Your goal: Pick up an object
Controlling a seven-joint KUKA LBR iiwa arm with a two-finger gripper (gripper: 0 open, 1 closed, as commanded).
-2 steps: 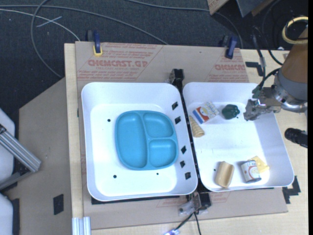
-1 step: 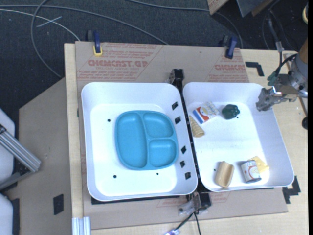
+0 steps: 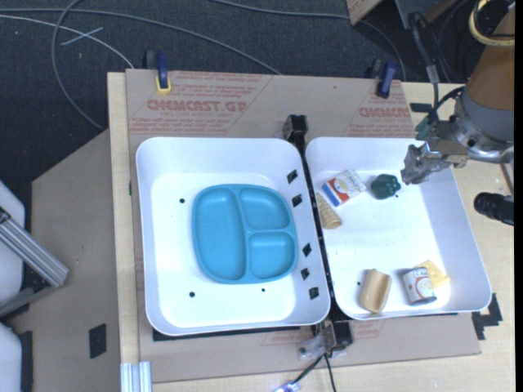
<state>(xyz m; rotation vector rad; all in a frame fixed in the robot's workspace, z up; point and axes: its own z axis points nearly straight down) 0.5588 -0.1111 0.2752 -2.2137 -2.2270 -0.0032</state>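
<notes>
While our two-finger gripper (image 3: pixel 413 172) hangs over the far right part of the right white bin (image 3: pixel 466 243), beside the small dark green round object (image 3: pixel 386 187), nothing is lifted yet. We can't tell its state. Grasp and lift remain.

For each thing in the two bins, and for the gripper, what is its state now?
Blue divided plate: lying flat in the left bin.
Dark green object: resting in the right bin, beside the gripper.
Small carton: lying flat.
Tan cylinder: on its side.
Small can: tipped over.
Gripper: low, holding nothing visible.
</notes>
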